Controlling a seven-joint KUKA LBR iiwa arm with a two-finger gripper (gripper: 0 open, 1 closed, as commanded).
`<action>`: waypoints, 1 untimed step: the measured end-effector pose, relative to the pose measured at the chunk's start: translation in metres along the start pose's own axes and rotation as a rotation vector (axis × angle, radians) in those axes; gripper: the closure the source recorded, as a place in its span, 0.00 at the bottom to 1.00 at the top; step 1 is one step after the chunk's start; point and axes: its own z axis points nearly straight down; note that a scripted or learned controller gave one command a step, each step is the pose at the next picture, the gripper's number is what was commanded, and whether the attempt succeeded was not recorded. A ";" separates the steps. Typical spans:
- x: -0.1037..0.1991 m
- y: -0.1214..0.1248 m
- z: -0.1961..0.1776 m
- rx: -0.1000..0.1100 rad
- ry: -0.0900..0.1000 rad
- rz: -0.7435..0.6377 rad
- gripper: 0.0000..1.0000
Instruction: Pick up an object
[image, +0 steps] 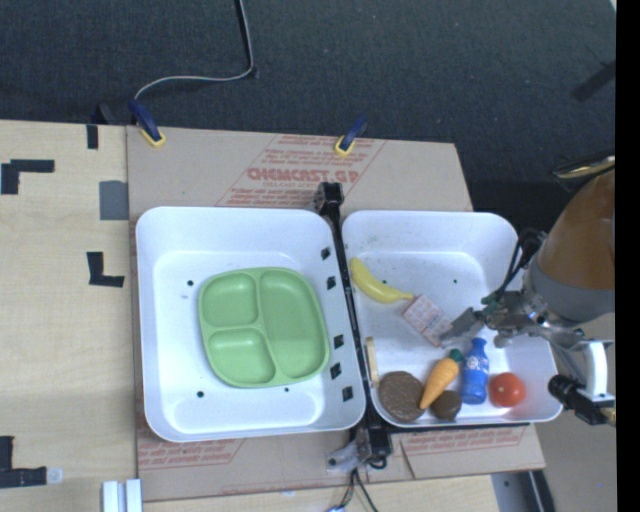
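Over in the right bin (430, 225), you have a small heap of toy food to pick from. A yellow banana (375, 285) lies near the wall between the two bins. Just beside it, toward the arm, sits a small pink packet (427, 317). Nearer the front edge you can see a blue bottle (475, 372) with a white cap, standing between an orange carrot (440, 380) and a red tomato (507, 389). A round brown cookie (400, 393) lies next to the carrot, and a little dark brown lump (447, 405) sits at the carrot's tip. All of these rest on the bin floor.

Your gripper (470, 325) hangs low in this bin, just beside the pink packet and right behind the blue bottle's cap. You cannot tell if it is open or closed, because dark wires and metal parts crowd it. The grey and orange arm (580, 250) comes in from the right side.

Your left bin (160, 300) holds a green plate (265, 325) with three parts. Both bins sit on a brown cardboard sheet (290, 175), which two yellow clips (150, 130) pin at its far edge. A thin white cord (240, 40) runs across the dark floor behind it.
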 end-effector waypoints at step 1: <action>-0.001 -0.001 0.075 0.003 0.001 0.001 0.00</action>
